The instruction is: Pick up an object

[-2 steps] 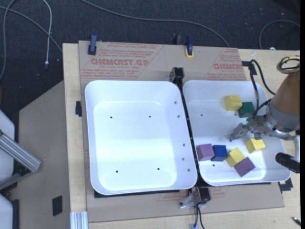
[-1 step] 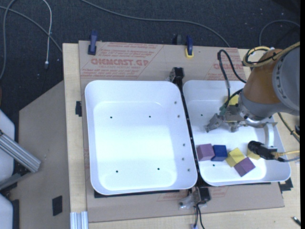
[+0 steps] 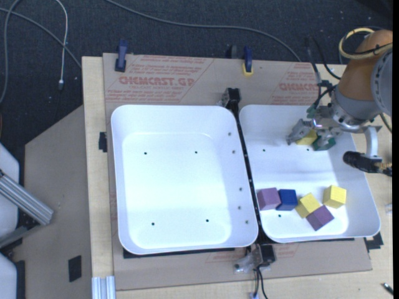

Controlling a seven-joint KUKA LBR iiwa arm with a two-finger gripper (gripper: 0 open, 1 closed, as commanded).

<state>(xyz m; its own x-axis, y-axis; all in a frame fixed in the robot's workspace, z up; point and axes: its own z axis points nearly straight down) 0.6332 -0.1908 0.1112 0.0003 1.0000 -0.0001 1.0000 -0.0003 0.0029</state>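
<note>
- The gripper point(image 3: 310, 137) hangs over the upper part of the right bin point(image 3: 274, 161), toward the bin's one o'clock corner, its two fingers spread either side of a small yellow block point(image 3: 306, 140).
- The yellow block sits between the fingers, and they appear closed on it; whether it is lifted clear of the bin floor cannot be told.
- The grey arm point(image 3: 365, 83) with its orange band comes in from the three o'clock side of the view, above the bin's far right corner.
- Five more blocks lie along the six o'clock edge of the right bin, close together.
- A purple block point(image 3: 269, 198) is farthest toward nine o'clock, just beside a blue block point(image 3: 287, 199); the two look to be touching.
- A yellow cube point(image 3: 308, 204) lies at three o'clock of the blue block, tilted, with a darker purple block point(image 3: 320, 217) against its five o'clock side.
- A second yellow cube point(image 3: 335, 195) sits at two o'clock of that pair, slightly apart.
- The left bin point(image 3: 131, 185) stands just beside the right bin, their inner rims touching.
- Both bins rest on a brown cardboard sheet point(image 3: 162, 76) with red printing, held by blue clamps point(image 3: 121, 53) along its twelve o'clock edge.
- A white cable point(image 3: 64, 17) loops on the dark floor at eleven o'clock.
</note>
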